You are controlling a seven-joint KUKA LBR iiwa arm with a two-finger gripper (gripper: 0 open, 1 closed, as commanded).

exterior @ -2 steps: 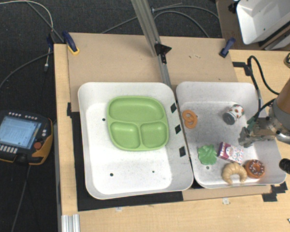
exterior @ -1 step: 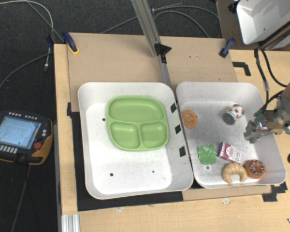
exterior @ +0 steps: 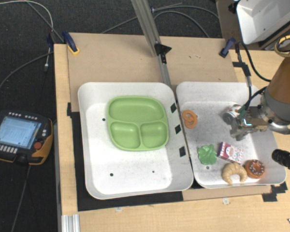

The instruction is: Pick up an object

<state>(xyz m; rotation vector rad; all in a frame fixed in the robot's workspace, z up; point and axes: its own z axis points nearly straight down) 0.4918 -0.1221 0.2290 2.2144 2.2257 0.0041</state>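
You are at the approach step: the gripper [exterior: 238, 123] hangs over the right bin [exterior: 208, 93], in the right middle of the frame, and nothing sits between its fingers. Whether they stand wide or narrow you cannot tell from this slant, since the metal parts blur together there.

Your candidates all lie in that bin. Just below the gripper is a small flat pink and white packet [exterior: 230, 152], printed and slightly glossy. Left of it is a crumpled green piece [exterior: 207, 154], leafy in shape and probably soft plastic. Along the bin's lower edge sit a tan croissant [exterior: 235, 172], curved and ridged, and just beside it a round brown doughnut [exterior: 254, 168] with a dark glaze. Apart from these, at the bin's left wall, is an orange ring-shaped piece [exterior: 189, 119].

The left bin [exterior: 94, 144] holds a smooth green divided plate [exterior: 137, 123] with three compartments.

The packet looks the nearest target, so the next move would likely call for a short shift down-frame and a descent. Its flatness may give you little to pinch; the croissant's bulk looks easier, though the doughnut crowds it
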